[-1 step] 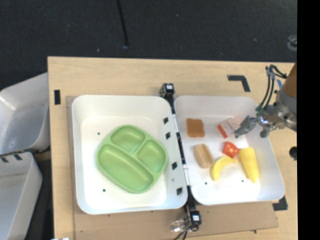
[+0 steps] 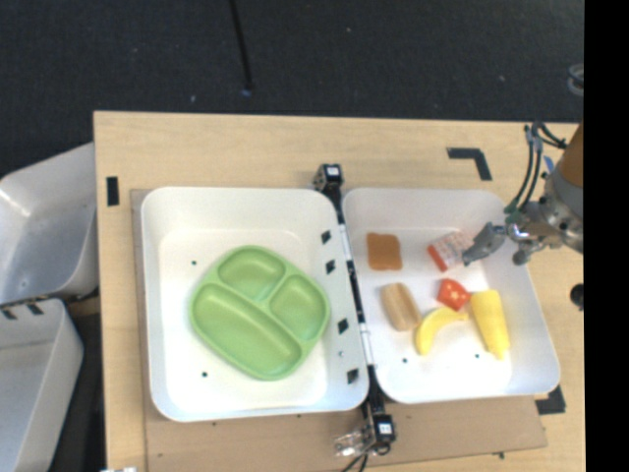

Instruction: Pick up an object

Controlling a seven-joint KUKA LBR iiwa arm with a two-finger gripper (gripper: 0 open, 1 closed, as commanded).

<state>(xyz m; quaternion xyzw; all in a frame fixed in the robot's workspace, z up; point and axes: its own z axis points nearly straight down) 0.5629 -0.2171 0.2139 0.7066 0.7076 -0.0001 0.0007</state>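
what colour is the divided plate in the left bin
Light green; the divided plate shows plainly in the camera view, lying in the left bin.

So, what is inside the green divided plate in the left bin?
The green divided plate shows three compartments, and all show only bare green surface. The bin floor under the plate is covered, so I cannot see it.

dark speckled floor (image 2: 295,37), light wooden bench (image 2: 246,150), white furniture (image 2: 44,224) at left
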